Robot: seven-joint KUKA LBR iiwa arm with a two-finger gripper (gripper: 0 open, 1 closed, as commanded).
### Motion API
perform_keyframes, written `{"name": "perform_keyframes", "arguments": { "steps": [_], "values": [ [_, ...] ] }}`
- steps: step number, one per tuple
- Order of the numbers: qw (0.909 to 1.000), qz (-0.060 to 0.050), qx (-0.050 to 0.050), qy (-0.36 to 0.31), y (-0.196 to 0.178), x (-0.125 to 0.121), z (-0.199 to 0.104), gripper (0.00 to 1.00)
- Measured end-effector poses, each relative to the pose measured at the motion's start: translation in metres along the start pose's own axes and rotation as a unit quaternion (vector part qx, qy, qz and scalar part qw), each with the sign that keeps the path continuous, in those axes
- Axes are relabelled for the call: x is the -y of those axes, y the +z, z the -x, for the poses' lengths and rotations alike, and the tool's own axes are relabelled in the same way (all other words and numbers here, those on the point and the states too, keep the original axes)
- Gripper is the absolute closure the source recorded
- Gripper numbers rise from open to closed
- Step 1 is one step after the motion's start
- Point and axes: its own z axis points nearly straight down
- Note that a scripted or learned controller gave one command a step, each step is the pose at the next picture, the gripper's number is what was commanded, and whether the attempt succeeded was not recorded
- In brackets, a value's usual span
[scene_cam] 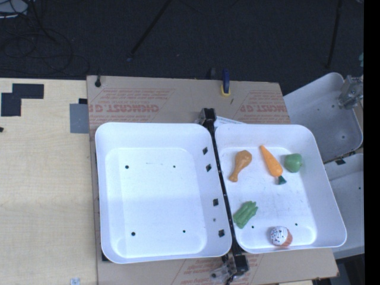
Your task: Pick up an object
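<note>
A: Looking down on two shallow white bins, set side by side on a sheet of brown cardboard (148,103) printed in red. Left bin (102,177)?

B: White floor, dotted with four small dark holes.

A: Right bin (325,183)?

B: Holding five small things, all loose on its floor. Toward the far edge, three in a row. First, an orange-brown drumstick (240,164), closest to the wall shared with the left bin, tilted, thick end toward the far rim. Then an orange carrot (271,161), slanted, green tip pointing toward the near side. Then a round green piece (293,162), just beside the carrot, on the side of the right wall.

A: And toward the near edge?

B: A green leafy lump (244,214), near the shared wall, well apart from the drumstick. Also a white speckled ball (278,236) with an orange patch, near the front wall, between the lump and the front right corner.

A: Along the joined rims?

B: Small black clips (209,152), spaced from far end to near end.

A: Around the bins?

B: Pale wooden bench (41,189) to the left, marked with dark patches. A blue clamp (225,83) on the cardboard's far edge. A grey metal plate (326,111) past the right bin's far right corner.
</note>
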Motion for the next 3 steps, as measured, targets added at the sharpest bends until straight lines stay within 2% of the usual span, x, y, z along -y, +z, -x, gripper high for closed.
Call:
{"name": "perform_keyframes", "arguments": {
  "steps": [1, 2, 3],
  "values": [
    [1.0000, -0.007, -0.002, 0.002, 0.051, 0.077, -0.002, 1.00],
    [1.0000, -0.005, -0.002, 0.000, 0.015, 0.110, -0.037, 1.00],
    [1.0000, -0.006, -0.002, 0.000, 0.006, 0.108, -0.036, 1.00]
  ]
}}
